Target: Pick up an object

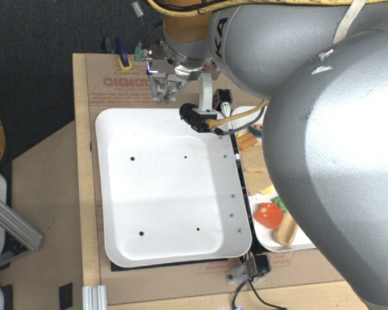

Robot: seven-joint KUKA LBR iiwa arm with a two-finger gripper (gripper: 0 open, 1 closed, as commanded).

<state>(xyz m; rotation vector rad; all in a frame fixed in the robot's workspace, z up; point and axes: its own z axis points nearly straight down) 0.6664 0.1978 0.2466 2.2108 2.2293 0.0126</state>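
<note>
At the far edge of the left bin: the gripper (165, 90) hangs over the cardboard just beyond the bin's back rim, metal fingers pointing down.
Gripper state: nothing sits between the fingers; they look close together, though from here I cannot tell how wide they stand.
Arm: the orange band (191, 8) sits right above the wrist, and the big grey arm (323, 108) sweeps in from the right, covering most of the right bin.
Black fitting: a dark cable piece (197, 117) hangs at the left bin's back right corner.
Left bin (116, 173): white floor with a few small dark dots.
Right bin (297, 243): just a strip shows beside the arm.
Objects: a red tomato-like piece (268, 214) lies in the right bin's near part, touching a tan cylinder (286, 230); a brown block (247, 141) sits farther back.
Bench: a cardboard sheet (90, 95) lies under both bins.
</note>
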